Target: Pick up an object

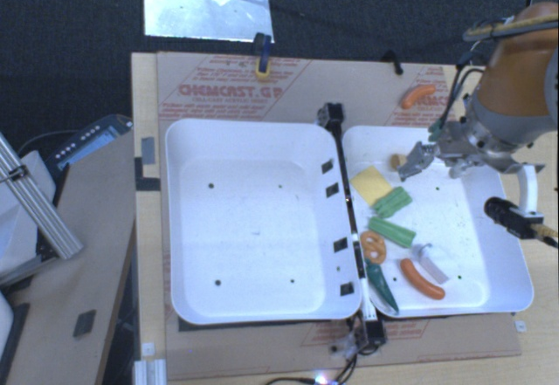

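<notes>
Toys (395, 230) crowding right bin's (489, 292) left

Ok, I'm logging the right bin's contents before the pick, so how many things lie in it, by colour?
Yellow: 1, the block
Green: 3, two pieces and a dark pod
Orange: 2, the pretzel and the sausage
Grey: 1, a small piece
Total: 7

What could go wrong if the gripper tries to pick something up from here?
1. The gripper hangs over bare floor of the right bin, so closing here would likely grasp nothing.
2. The yellow block touches a green piece; a grasp there might catch both or push one aside.
</notes>
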